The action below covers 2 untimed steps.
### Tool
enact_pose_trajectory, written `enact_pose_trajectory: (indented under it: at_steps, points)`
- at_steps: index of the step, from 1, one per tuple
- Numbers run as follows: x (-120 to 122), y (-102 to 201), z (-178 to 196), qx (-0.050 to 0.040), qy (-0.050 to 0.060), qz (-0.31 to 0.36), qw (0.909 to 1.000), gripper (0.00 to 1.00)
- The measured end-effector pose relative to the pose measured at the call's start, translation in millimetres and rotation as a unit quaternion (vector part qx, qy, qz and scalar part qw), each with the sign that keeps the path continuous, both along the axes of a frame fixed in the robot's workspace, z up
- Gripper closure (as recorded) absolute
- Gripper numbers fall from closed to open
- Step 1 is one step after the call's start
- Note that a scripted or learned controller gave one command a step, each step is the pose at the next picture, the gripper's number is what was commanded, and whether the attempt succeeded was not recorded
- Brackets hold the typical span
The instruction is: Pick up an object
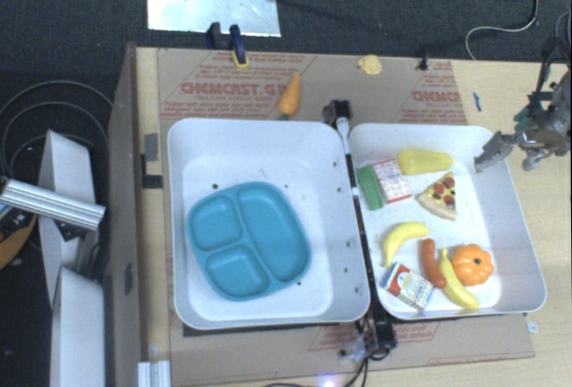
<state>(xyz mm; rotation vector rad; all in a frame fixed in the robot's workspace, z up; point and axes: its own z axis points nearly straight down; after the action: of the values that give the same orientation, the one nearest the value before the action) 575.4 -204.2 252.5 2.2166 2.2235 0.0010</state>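
Observation:
The right bin [517, 224] holds several toy foods: a yellow corn-like piece [424, 162], a small printed box [386, 181], a green stick [367, 187], a pizza slice [441, 196], a banana [404, 239], a red sausage [431, 262], an orange pumpkin [471, 264], a second banana [458, 289] and another small box [409, 285]. My gripper [513, 153] hangs over the bin's upper right rim, to the right of the corn piece and the pizza. Its fingers stand open with nothing between them.
The left bin [192, 162] carries a blue divided plate [248, 239]. A toy carrot [289, 96] and a small yellow piece [369, 64] lie on the cardboard behind the bins. Cables and metal parts sit off the bench to the left.

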Motion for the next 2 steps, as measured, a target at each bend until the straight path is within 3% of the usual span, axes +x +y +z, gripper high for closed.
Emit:
enact_pose_trajectory:
  at_steps: [1, 2]
  points:
    - [48.7, 106.9, -116.5, 0.0027, 0.002, 0.006, 1.0, 0.0]
    - [25.3, 66.4, -154.9, -0.0014, -0.005, 0.0, 1.0, 0.0]
